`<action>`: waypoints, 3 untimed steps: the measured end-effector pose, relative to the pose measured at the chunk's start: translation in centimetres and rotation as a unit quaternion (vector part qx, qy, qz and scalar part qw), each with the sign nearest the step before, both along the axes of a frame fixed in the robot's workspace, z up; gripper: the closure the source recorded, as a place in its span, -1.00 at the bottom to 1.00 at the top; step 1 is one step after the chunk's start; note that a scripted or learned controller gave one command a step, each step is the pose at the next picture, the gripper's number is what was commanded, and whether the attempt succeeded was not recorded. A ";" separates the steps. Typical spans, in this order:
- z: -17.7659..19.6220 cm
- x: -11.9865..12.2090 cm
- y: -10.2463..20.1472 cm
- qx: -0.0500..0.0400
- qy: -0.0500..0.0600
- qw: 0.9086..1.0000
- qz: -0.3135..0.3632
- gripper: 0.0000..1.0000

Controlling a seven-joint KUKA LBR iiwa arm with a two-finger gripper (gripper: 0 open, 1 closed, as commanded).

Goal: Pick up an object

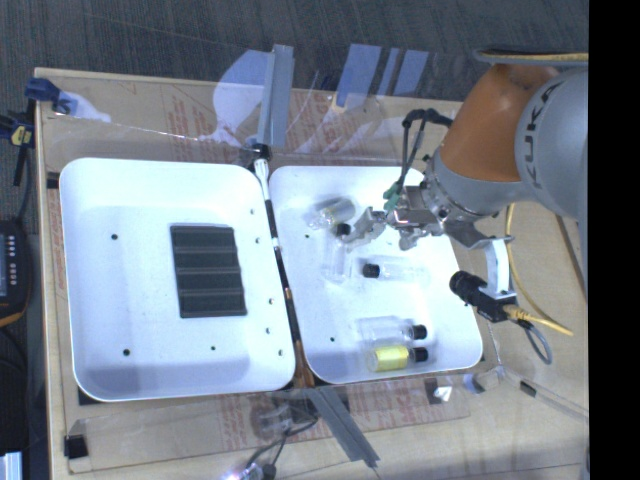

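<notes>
Right bin (300, 268): the gripper (372, 220), finger state unreadable, hovers near a clear vial (335, 211) at the bin's 11 o'clock; you judge it light, stiff, slippery, best pinched across its midbody.

Left bin (100, 268) lies open (one dark block (209, 270)); right bin (310, 348) seemingly cluttered.

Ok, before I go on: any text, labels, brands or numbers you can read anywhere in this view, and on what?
"KU": letters running down the grey arm housing, cut off at the frame's right edge.
Faint reddish print on the bench board: too blurred to read.
Small bottles in the right bin: no label legible.
Nothing else readable.
</notes>
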State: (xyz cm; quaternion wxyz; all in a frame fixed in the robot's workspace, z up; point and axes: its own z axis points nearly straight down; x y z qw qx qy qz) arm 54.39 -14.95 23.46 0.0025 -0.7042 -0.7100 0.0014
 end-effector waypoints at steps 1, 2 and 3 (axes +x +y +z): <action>-9.3 1.4 -4.5 0.000 0.000 0.999 0.052 -1.00; -12.0 3.8 -5.9 0.000 -0.005 0.997 0.077 -1.00; -14.2 6.1 -6.1 0.000 -0.003 0.996 0.093 -1.00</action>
